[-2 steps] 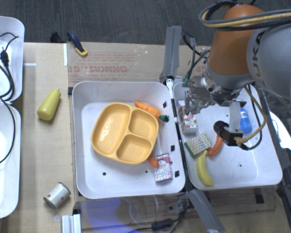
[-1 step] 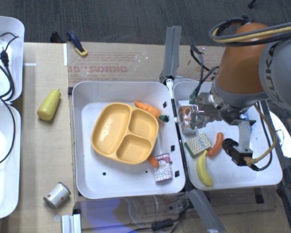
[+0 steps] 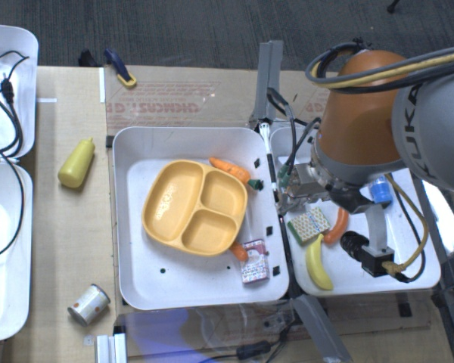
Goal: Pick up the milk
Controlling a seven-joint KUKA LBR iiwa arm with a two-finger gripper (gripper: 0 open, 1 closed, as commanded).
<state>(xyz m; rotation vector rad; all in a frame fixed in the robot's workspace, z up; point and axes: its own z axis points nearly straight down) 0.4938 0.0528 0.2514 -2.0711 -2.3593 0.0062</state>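
**White-and-pink carton in the left bin, arm parked over the wrong one**

White-and-pink little carton (image 3: 254, 262) is what we take for the milk. It lies flat near the lower right corner of the left bin (image 3: 125, 203), just below the rim of the yellow divided plate (image 3: 195, 206) and touching or nearly touching a small orange piece (image 3: 240, 252).

The gripper (image 3: 291, 191) hangs at centre right of the frame, over the left edge of the right bin (image 3: 431, 267), above a green checkered packet (image 3: 309, 223), a banana (image 3: 318, 263) and a sausage (image 3: 336, 225). The orange wrist covers it from above, so we can't tell if it's open or closed, and we see nothing in its grasp.

How we'd play this step: shift toward the lower left of the frame, across the wall between the bins, staying high enough to clear it. Line up over the carton's middle and close across its short side. The plate rim and the bin wall crowd it, so we'd come straight down. A slanted approach would probably just shove it into the corner.
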